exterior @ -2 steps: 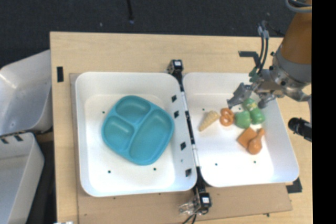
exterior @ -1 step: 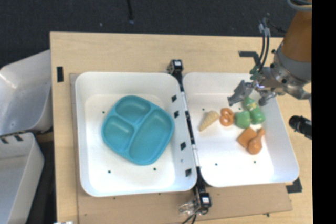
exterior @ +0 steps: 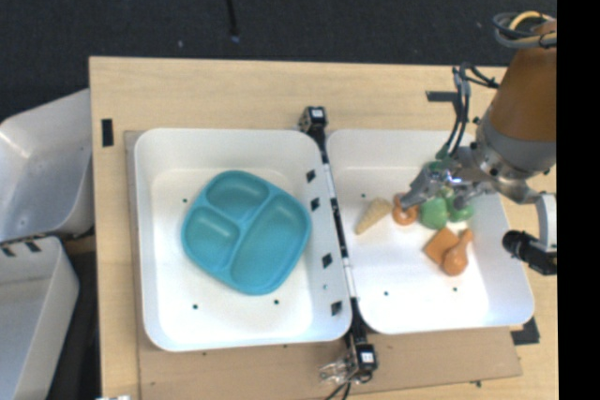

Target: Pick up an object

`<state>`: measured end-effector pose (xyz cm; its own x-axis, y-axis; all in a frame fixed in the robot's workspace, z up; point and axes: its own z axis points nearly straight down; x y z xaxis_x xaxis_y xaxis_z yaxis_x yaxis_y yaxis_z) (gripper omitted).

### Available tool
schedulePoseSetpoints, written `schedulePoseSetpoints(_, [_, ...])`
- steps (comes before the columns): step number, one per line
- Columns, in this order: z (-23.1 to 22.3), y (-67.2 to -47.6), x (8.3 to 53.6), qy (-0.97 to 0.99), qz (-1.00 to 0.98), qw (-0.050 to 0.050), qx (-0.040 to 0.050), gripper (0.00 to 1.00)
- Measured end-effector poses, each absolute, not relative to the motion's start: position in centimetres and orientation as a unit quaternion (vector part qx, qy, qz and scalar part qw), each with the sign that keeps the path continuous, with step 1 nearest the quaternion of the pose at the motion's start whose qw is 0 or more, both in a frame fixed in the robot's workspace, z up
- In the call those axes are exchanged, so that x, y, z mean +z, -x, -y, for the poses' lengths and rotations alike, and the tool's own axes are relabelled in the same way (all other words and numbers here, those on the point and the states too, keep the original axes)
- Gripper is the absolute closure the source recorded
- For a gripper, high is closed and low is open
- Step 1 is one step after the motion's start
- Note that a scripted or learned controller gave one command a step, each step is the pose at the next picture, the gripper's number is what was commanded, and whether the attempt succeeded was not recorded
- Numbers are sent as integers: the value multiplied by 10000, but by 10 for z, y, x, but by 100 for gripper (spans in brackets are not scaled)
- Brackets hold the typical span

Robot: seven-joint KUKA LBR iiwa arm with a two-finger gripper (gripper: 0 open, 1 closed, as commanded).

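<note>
Pale wood forms the bench that carries two shallow white bins side by side. The left bin holds a blue sectioned plate, lying flat near its middle with three compartments facing up. The right bin holds a small cluster of toy food in its upper half. The grey arm, with its orange band, reaches in from the right and ends just above that cluster. The gripper sits low over a green item, and I cannot tell how it stands or whether it grips anything. An orange piece lies just below the green one, touching or nearly so. A beige wedge lies to the left, with a small orange ring between it and the green item.
</note>
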<state>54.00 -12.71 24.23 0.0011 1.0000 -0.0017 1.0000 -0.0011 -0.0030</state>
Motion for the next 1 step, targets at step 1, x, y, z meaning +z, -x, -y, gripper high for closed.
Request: schedulePoseSetpoints(1, [129, -549, 194, 7080, 7063, 3, 16, 0])
